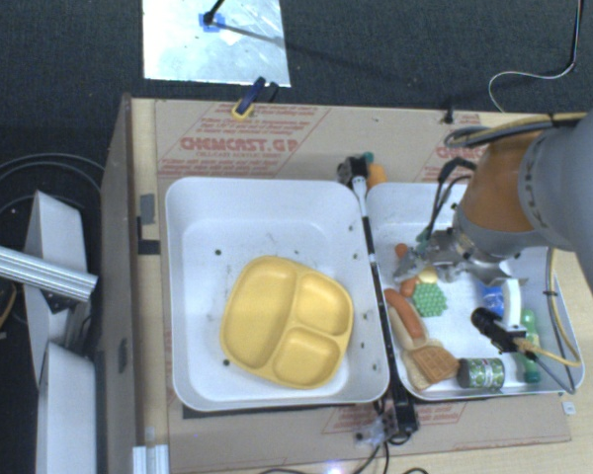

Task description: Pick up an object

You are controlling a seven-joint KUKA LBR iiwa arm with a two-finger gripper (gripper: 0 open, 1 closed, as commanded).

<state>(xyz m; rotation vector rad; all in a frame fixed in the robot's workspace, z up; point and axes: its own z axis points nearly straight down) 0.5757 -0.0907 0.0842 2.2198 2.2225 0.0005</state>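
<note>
My gripper (433, 263) hangs low over the upper middle of the right bin (405, 200), at the end of the grey and orange arm that reaches in from the right. Just below it lies a green bumpy ball (431, 300) with a small pale yellow piece (428, 277) at its top. An orange sausage (405, 313) lies left of the ball, and a small red piece (402, 251) sits left of the gripper. I see nothing held in the gripper.
A brown cracker (434, 362), a green can (481, 372), a blue item (493, 299) and a green pen (530, 339) lie in the right bin's lower part. The left bin (193, 265) holds a yellow compartment tray (287, 319).
</note>
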